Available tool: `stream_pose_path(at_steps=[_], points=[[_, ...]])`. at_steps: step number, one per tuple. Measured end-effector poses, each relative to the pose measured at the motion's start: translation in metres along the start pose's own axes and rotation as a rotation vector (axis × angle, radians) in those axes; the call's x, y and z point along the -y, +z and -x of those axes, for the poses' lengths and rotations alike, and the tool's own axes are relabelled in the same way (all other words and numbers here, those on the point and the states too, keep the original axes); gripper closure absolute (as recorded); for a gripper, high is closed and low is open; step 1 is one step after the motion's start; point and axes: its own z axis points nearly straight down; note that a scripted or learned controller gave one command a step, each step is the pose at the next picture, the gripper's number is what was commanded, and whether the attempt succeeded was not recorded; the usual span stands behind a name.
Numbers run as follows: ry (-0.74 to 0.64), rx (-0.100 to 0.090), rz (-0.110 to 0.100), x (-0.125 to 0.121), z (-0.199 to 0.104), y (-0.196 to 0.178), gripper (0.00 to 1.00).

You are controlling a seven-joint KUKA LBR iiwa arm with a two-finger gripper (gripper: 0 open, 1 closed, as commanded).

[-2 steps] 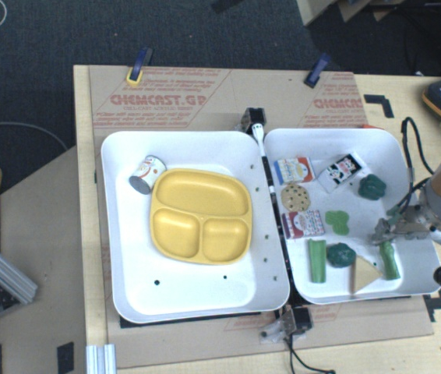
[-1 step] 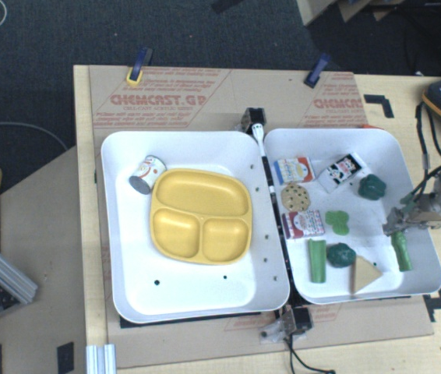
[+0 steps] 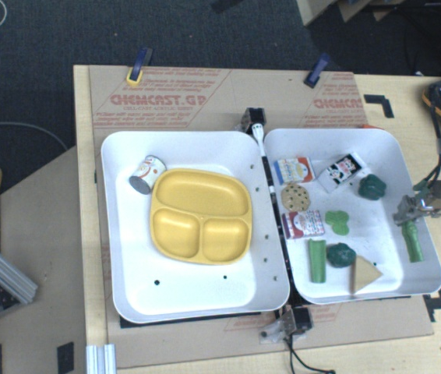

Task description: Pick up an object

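The claw [image 3: 417, 209] sits at the right bin's [image 3: 384, 142] 3 o'clock rim, its grey metal body reaching in from the right. Directly below it lies a green stick [image 3: 413, 241], long axis running near 12-to-6 with the upper end tipped slightly toward 11, that end just under the claw. Whether the claw is spread or closed, and whether it has the stick, cannot be told from this slant.

Elsewhere in the right bin: a second green bar [image 3: 316, 260] at about 7 o'clock, also lying 12-to-6; a dark green lump [image 3: 340, 254] just beside it; a tan wedge [image 3: 365, 274] at 5 o'clock, its point up toward 11; a light green piece [image 3: 337, 223] near centre; a cookie [image 3: 295, 197] and two red-and-white packets [image 3: 293, 169] along the 9 o'clock side; a black-and-white carton [image 3: 340, 172] and a teal lump [image 3: 372, 186] toward 1 o'clock.

The left bin [image 3: 127, 232] on the worktop [image 3: 205, 100] holds a yellow divided plate [image 3: 201, 215] and, at its 10 o'clock, a small can [image 3: 147, 174] on its side.
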Motion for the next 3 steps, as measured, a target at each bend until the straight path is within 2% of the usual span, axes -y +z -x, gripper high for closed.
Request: stream_pose_path(at_steps=[1,2,3], points=[[0.000,0.000,0.001,-0.002,0.001,-0.048,1.00],[-0.005,-0.002,0.000,-0.037,-0.040,-0.057,1.00],[-0.006,-0.003,-0.001,-0.078,-0.087,-0.050,1.00]])
